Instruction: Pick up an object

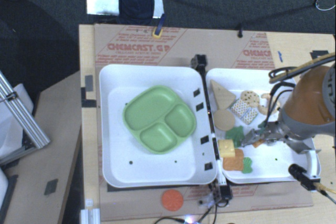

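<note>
Arm [315, 107] cut off at right edge, hides part of right bin [262, 75]; tool [255, 139] tips blurred.

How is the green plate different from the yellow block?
The green plate is big, flat and split into three sections; the yellow block is small and chunky. The plate lies alone in the left bin; the block sits crowded among other toys in the right bin. Both rest on white bin floors.
</note>
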Controlling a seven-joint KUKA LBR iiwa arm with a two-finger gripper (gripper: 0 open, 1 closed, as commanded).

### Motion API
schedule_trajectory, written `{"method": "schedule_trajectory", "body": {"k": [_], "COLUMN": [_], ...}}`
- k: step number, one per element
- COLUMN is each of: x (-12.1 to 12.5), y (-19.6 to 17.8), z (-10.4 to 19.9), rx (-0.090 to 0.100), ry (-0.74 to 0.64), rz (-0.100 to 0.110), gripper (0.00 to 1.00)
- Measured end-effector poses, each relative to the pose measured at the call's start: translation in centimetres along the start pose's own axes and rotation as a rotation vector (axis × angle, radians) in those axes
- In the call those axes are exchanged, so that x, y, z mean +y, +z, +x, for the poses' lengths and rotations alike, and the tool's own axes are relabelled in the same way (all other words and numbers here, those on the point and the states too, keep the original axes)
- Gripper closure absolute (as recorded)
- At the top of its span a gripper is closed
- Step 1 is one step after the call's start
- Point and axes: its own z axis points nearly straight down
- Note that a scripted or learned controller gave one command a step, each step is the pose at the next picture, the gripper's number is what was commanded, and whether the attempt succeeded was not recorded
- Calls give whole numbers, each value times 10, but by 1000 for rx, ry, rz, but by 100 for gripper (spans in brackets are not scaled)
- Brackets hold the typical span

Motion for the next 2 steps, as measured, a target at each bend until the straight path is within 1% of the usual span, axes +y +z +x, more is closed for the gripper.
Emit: {"method": "schedule_trajectory", "body": {"k": [1, 2], "x": [1, 2], "y": [-1, -12], "z": [0, 0], "rx": [-1, 0], "ry": [1, 0], "rz": [-3, -6], "gripper": [0, 100]}}
